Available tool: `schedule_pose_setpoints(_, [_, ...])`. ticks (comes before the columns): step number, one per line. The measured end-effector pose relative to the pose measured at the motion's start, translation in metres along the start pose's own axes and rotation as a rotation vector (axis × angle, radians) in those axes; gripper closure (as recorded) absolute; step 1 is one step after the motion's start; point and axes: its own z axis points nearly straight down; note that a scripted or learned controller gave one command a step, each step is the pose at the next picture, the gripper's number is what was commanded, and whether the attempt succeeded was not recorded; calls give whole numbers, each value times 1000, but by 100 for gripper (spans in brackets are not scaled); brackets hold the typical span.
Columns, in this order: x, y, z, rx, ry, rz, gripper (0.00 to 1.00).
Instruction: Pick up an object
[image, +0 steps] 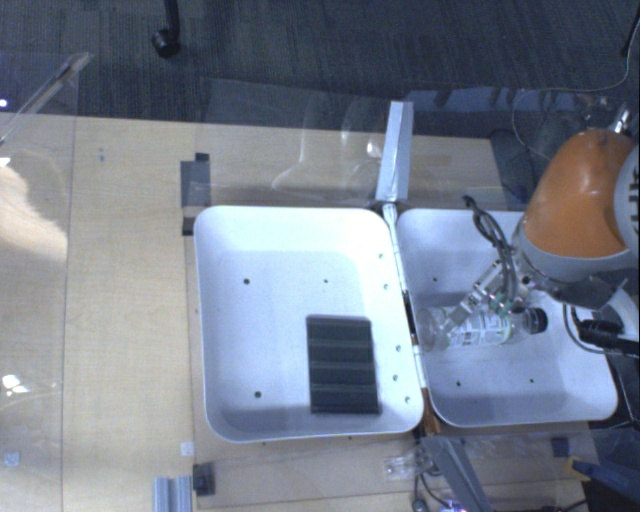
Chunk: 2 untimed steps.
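You see a clear plastic bottle (470, 328) lying on its side in the right bin (560, 400), near its left wall. The end effector (497, 298) sits right over it; whether it pinches the bottle you cannot tell. A dark ridged block (342, 364) lies in the left bin (250, 250).

Pincer (478, 308) over clear bottle (470, 328) in right bin (560, 400).
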Motion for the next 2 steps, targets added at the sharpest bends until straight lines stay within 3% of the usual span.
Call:
schedule_pose_setpoints(1, [-61,21,92,3,1,215,0])
schedule_pose_setpoints(2, [-97,64,99,-1,-2,292,0])
